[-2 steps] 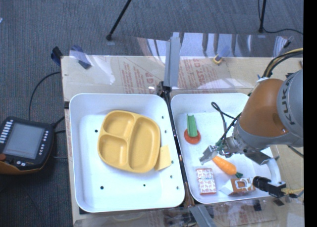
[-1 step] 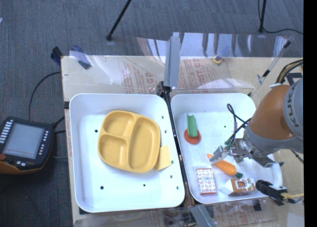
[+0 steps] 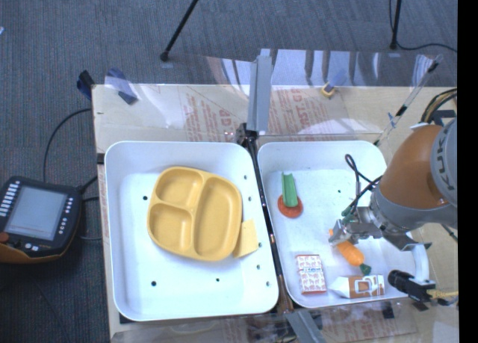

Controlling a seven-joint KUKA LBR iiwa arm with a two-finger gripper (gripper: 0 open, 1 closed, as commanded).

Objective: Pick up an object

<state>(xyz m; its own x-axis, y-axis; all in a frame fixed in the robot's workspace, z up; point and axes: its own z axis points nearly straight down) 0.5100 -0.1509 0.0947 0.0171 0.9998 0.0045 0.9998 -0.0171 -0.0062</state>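
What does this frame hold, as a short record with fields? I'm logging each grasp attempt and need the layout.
left bin: white shallow bin holding a yellow three-compartment plastic tray and a pale yellow wedge at the tray's right edge
right bin: white shallow bin with a green stick on an orange-red disc, an orange carrot-shaped toy, a small red-and-white box, a white carton lying flat
hand: hand just above the carrot-shaped toy
grasp: cannot tell

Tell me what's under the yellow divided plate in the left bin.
A pale yellow flat piece pokes out from under the yellow divided plate at its right edge, lying on the left bin. How far it reaches beneath is covered by the plate.
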